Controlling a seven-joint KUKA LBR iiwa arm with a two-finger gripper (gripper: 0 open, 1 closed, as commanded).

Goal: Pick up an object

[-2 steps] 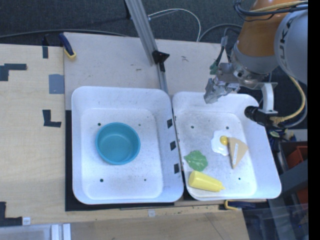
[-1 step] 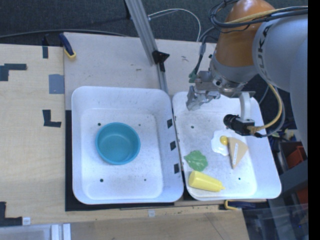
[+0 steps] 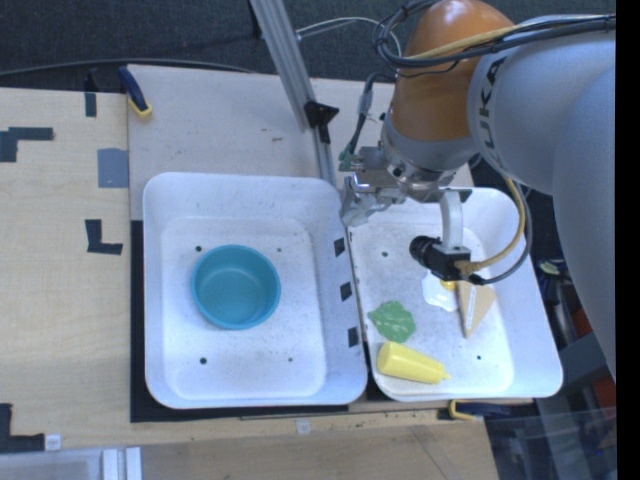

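Observation:
In the right bin (image 3: pixel 520 363), a green leafy piece (image 3: pixel 392 319) lies near the front left, with a yellow cob-like object (image 3: pixel 410 364) just in front of it. A tan wedge (image 3: pixel 477 308) and a small white lump (image 3: pixel 438 292) sit to their right. My gripper (image 3: pixel 405 218) hangs below the orange wrist over the back of this bin, behind and above these objects. A black part (image 3: pixel 436 255) sticks out just above the white lump. Nothing is visibly held.
The left bin (image 3: pixel 170 208) holds a blue bowl (image 3: pixel 236 285) near its middle. A slanted metal pole (image 3: pixel 290 68) rises behind the bins' shared wall. Cables loop beside the wrist. The big grey arm covers the right bin's back right corner.

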